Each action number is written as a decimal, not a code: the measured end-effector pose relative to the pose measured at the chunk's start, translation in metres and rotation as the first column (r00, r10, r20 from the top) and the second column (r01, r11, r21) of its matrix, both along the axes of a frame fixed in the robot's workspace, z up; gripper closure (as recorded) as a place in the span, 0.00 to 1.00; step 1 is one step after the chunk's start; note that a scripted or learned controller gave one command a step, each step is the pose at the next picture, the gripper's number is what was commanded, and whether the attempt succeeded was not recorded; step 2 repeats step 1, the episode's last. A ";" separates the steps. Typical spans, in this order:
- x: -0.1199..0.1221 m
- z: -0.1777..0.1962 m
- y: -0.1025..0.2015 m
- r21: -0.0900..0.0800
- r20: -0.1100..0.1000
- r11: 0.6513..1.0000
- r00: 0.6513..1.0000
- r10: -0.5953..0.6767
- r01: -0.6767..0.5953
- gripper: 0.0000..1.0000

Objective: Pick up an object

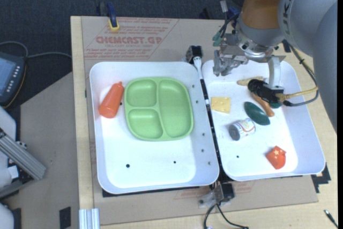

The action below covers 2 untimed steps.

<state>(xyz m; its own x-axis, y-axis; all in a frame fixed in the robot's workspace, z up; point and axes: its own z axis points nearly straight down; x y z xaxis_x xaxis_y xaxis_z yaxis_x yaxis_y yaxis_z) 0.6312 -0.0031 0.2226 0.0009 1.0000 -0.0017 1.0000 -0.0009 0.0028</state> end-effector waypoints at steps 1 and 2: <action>0.007 -0.008 0.010 0.000 0.000 1.000 1.000 0.002 -0.002 1.00; 0.007 -0.008 0.010 0.000 0.000 1.000 1.000 0.002 -0.002 1.00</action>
